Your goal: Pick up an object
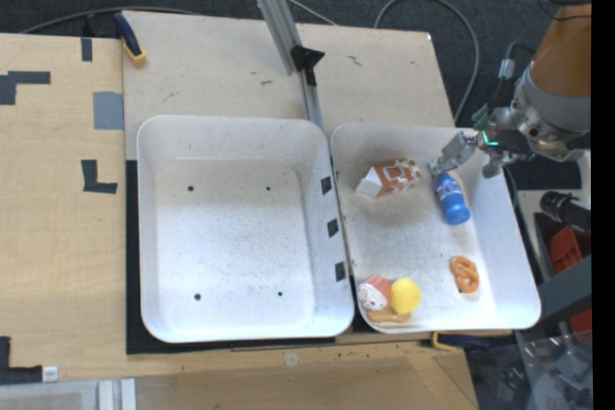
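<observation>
The right bin [509,235] holds several objects. A blue bottle [451,200] lies near its upper right, with a white and orange carton [389,178] to its left. An orange pretzel [464,274] lies lower right, and a yellow lemon [405,295] rests by a pink and white toy [374,296] at the front edge. My gripper [471,158] hovers over the bin's upper right corner, just above the bottle's top end. It is open and nothing sits between its fingers.
The left bin [231,226] sits beside the right one, with black clips along the shared wall. A slanted metal rail [274,0] runs from the top of the view to the bins' junction. A cable loops behind the right bin.
</observation>
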Robot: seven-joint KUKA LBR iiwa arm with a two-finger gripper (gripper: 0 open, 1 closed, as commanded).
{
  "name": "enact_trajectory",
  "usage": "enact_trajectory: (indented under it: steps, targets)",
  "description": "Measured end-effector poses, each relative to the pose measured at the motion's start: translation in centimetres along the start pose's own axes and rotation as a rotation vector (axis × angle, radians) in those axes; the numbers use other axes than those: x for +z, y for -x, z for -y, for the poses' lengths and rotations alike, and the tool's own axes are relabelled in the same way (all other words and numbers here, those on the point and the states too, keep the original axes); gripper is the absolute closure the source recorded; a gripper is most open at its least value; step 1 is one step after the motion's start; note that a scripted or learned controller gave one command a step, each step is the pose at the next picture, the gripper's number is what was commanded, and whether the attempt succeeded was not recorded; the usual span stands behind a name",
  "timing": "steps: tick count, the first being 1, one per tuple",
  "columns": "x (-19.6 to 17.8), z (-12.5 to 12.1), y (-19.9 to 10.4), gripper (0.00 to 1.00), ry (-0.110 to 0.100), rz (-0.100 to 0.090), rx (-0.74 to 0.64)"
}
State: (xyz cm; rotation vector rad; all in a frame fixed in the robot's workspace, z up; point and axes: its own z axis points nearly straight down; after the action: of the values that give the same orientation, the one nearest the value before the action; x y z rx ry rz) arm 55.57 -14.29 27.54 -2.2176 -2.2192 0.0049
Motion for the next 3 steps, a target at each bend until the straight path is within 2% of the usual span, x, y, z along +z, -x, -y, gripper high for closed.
enact_trajectory:
  steps: [1,2,3]
  targets:
    - [-0.2,-0.1,0.0,0.0,0.004,0.001,-0.001]
    - [4.1,-0.2,-0.3,0.0,0.0,0.001,-0.001]
    - [10.4,-0.7,-0.3,0.0,-0.002,0.001,-0.001]
